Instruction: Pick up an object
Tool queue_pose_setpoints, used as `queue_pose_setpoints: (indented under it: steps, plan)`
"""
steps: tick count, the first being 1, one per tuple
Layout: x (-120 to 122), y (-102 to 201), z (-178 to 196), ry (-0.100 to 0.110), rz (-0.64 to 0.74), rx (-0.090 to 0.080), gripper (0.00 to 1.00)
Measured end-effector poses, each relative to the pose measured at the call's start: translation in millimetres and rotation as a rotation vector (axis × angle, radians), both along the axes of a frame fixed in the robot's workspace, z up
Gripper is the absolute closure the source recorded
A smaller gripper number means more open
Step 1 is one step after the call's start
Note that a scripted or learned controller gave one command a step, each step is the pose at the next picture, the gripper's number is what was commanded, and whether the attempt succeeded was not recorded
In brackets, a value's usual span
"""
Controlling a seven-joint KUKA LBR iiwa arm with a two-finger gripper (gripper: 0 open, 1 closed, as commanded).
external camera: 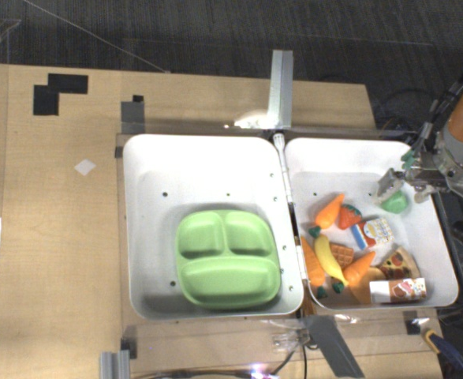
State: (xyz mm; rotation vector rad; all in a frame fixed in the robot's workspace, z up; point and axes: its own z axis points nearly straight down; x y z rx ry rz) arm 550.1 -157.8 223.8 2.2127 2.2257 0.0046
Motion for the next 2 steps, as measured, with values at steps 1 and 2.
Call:
queue_pose_setpoints:
  steps: [1, 2]
  plan:
    - [62, -16, -66, 0.000, -0.111, 0.000, 0.00]
    - [71, 59, -129, -0.001, -0.085, 0.001, 0.00]
